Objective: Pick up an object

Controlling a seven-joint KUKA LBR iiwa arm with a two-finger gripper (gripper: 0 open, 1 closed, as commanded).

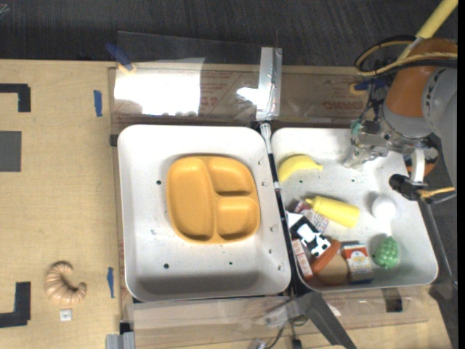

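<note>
Two white bins sit side by side on my bench. From above, my jaws [361, 151] hang over the right bin's [429, 257] far corner; I cannot tell their state. My pickings crowd there: yellow bottle [336, 210], green ball [386, 251]. A yellow tray [212, 198] fills the left bin [142, 195].

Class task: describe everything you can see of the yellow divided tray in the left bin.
The yellow divided tray looks like smooth matte plastic with rounded corners. It has three compartments: one long section on its left and two smaller ones stacked on its right. It lies flat, right way up, near the middle of the left bin, touching only the bin floor.
</note>
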